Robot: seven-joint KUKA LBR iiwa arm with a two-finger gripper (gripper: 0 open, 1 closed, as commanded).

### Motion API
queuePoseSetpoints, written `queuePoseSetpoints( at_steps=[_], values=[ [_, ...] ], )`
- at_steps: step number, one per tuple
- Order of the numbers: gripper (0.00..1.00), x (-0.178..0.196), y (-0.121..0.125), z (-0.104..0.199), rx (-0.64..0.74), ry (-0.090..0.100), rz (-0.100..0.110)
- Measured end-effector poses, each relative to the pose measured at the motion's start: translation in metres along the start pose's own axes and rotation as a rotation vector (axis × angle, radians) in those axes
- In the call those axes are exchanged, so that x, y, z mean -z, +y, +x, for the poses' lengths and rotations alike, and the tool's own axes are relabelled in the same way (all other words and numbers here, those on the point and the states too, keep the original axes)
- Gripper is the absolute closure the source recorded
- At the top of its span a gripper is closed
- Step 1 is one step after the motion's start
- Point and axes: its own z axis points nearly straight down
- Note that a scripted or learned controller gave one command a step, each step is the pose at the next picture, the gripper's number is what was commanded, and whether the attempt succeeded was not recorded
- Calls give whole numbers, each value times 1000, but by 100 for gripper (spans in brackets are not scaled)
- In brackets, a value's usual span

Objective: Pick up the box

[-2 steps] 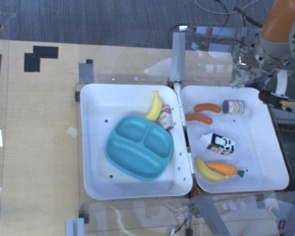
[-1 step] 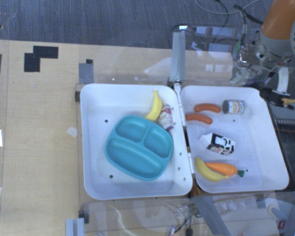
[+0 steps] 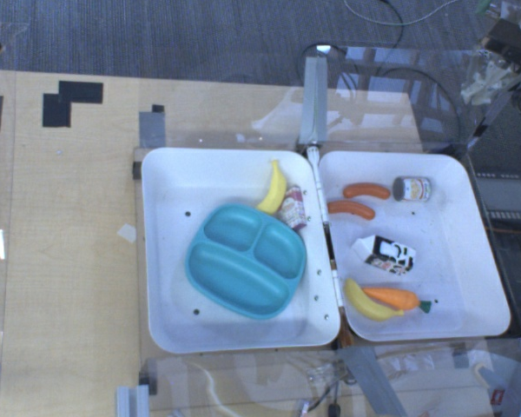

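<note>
Camera view looks down at a slant on two shallow white bins set side by side on a pale wooden bench. The left bin (image 3: 161, 259) holds a blue sectioned plate (image 3: 246, 260) that takes up much of its floor. A yellow banana (image 3: 274, 188) lies at the plate's far right edge, and a small red-and-white packet (image 3: 293, 208) lies just beside it, against the wall shared with the other bin. Any print on the packet is too small to read.

The right bin (image 3: 469, 233) holds the box (image 3: 385, 254), a small white carton with black markings, lying tilted near the bin's middle. Its markings look like a black-and-white pattern, but no word on it can be read. On the far side of the box lie two orange-red sausages (image 3: 358, 199), one beyond the other, and to their right a small can (image 3: 412, 188) lies on its side with a pale label whose writing is illegible. Nearer than the box, a second banana (image 3: 367, 302) touches an orange carrot (image 3: 395, 299) with a green tip.

At the far right corner of the scene, some grey machinery (image 3: 504, 37) stands above the bench, well apart from the box. Whether the pincer is open or closed cannot be told.
</note>
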Motion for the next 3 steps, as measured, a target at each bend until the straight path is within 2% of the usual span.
queuePoseSetpoints(
  at_steps=[1,2,3],
  values=[
    [100,-71,-63,-5,-140,-1,6],
    [100,-140,-86,-15,-262,-2,6],
    [100,-131,-84,-14,-256,-2,6]
  ],
)
